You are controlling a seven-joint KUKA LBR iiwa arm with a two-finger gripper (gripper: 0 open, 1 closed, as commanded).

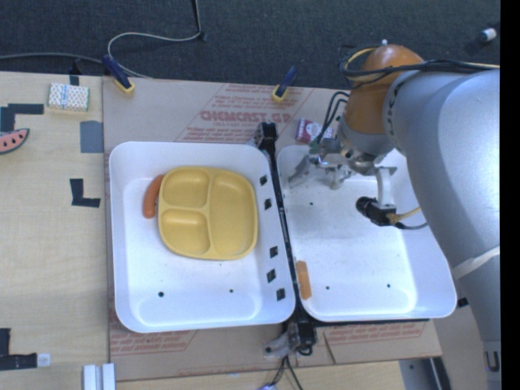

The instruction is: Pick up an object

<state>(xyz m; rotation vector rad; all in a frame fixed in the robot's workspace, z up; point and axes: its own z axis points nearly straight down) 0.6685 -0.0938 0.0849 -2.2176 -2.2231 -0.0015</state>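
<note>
Hand (331,169) of the grey arm sits low over the far left corner of the shallow white right-hand bin (422,299), under the orange band (375,96) of the wrist. You can see metal parts and cables there, but you cannot tell whether the hand is wide or narrow, and nothing shows between its tips. Nearer to you than the hand, against that bin's left wall, lies a small orange carrot-shaped piece (303,279), well apart from the hand. To the hand's left, across the black divider (275,218) between the bins, the shallow white left-hand bin (130,299) carries a yellow plastic plate with three compartments (207,212), lying flat. An orange-red sausage-shaped piece (150,197) lies just beside the plate's far edge from the hand, partly tucked against its rim. Just beyond the hand, on the cardboard sheet (236,116) under the bins, sits a small red and white wrapper (306,129). Far to the hand's left, on the wooden tabletop (49,242), you see a watermelon-slice toy (12,140) and a small pale patterned block (68,97).
</note>
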